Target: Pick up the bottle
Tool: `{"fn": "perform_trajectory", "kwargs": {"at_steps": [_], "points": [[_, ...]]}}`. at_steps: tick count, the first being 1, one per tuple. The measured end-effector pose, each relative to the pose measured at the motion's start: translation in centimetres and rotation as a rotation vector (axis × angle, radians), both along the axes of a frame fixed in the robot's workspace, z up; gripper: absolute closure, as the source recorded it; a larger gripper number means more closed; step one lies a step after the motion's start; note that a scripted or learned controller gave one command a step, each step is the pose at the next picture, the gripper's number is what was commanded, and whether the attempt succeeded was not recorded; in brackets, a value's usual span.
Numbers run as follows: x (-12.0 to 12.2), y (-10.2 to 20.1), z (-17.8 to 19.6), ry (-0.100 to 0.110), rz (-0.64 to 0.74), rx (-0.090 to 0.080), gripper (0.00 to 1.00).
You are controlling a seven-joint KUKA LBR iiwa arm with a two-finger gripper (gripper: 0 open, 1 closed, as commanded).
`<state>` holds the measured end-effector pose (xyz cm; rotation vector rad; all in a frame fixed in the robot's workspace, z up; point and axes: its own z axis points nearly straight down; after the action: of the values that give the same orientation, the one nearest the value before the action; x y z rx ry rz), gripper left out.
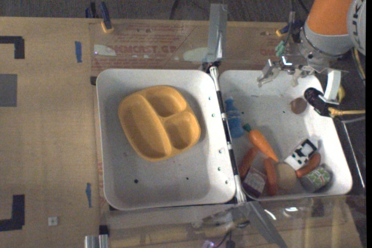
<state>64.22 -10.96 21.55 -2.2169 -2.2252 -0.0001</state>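
Observation:
The bottle (232, 118) is small and blue and lies in the right bin (279, 96), tight against its left wall. My gripper (281, 73) hovers over the far part of that bin, up and to the right of the bottle and well apart from it. Its two silver fingers stand open with nothing between them. The grey arm with its orange band (334, 11) comes in from the top right.
A yellow divided plate (159, 121) sits in the left bin (116, 183). Near the bottle lie a carrot (263, 144), reddish sausages (271, 176), a black-and-white box (303, 151), a can (315, 179) and a small brown ball (298, 105). A black cabled part (318, 100) hangs by the right wall.

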Motion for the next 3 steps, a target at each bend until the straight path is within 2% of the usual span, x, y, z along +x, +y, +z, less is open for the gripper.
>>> {"fn": "perform_trajectory", "kwargs": {"at_steps": [1, 2, 3], "points": [[2.6, 1.3, -12.6, -0.007, -0.055, -0.001, 0.00], [2.7, 1.4, -11.6, -0.008, -0.053, -0.002, 1.00], [2.6, 5.1, 4.3, -0.005, 0.237, -0.002, 1.00]]}}
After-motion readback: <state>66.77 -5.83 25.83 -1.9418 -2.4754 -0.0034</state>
